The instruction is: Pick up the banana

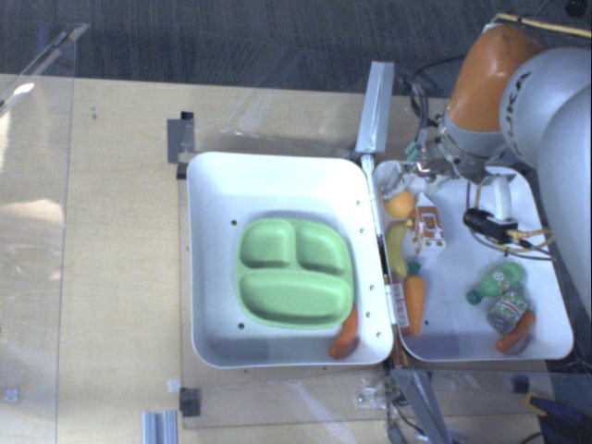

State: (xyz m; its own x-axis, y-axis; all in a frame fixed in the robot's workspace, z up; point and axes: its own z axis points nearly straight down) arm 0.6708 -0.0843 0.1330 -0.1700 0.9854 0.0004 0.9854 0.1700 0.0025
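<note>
the gripper hangs over the right bin; i cannot tell its fingers' state. the banana lies wedged against the wall between an orange and a carrot, so a grab could probably catch a neighbour or slip.

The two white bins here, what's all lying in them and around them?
Bins: 2, white, side by side on the bench; left bin, right bin.
Divided plate: 1, green, middle of left bin.
Carrots: 3, orange; one by the plate, one and one in right bin.
Banana: 1, yellow-green, right bin's left wall.
Orange fruit: 1, above banana.
Small carton: 1, white-orange, beside banana.
Bottle: 1, green, right bin.
Arm: 1, grey with orange band, upper right.
</note>
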